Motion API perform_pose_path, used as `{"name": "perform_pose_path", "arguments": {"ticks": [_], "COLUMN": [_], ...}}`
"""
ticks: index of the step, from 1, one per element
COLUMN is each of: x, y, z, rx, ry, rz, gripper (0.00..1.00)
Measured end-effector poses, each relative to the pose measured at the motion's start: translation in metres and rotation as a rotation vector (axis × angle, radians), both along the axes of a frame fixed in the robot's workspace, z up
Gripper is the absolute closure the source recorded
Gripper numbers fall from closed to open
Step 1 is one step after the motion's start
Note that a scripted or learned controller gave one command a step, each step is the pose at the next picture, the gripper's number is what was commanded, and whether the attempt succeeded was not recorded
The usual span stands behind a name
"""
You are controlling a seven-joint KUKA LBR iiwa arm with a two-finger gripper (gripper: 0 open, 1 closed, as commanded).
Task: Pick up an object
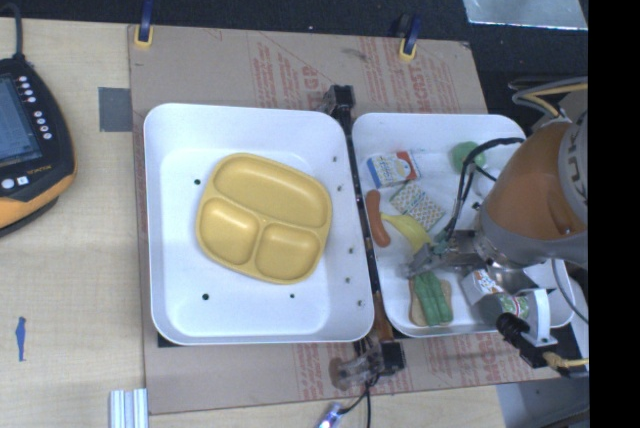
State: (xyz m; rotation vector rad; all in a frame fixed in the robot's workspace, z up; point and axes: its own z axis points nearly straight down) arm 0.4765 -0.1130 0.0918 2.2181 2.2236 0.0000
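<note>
The right bin [500,128] holds several small items. Among them are a red and blue carton [392,168], a patterned packet [418,206], a brown sausage [377,219], a yellow banana [408,231] and a green ribbed piece [433,299] lying on a tan slice. A green round thing [463,154] lies at the back. My gripper [430,261] hangs low over the middle of this bin, between the banana and the green ribbed piece. The orange band of the arm [530,191] hides the bin's right part.
The left bin [170,216] holds a yellow divided plate [263,216]. A labelled can [515,304] lies at the right bin's front right corner. A teach pendant [25,151] rests on the bench at far left. Cables run along the arm.
</note>
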Motion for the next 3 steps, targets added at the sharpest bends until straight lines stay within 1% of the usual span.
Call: {"name": "perform_pose_path", "arguments": {"ticks": [1,2,3], "x": [0.000,0.000,0.005], "y": [0.010,0.018,0.021], "z": [0.065,0.015,0.009], "rx": [0.002,0.002,0.004], "ry": [0.002,0.001,-0.011], "rz": [0.001,0.001,0.006], "gripper": [0.00,0.00,0.00]}}
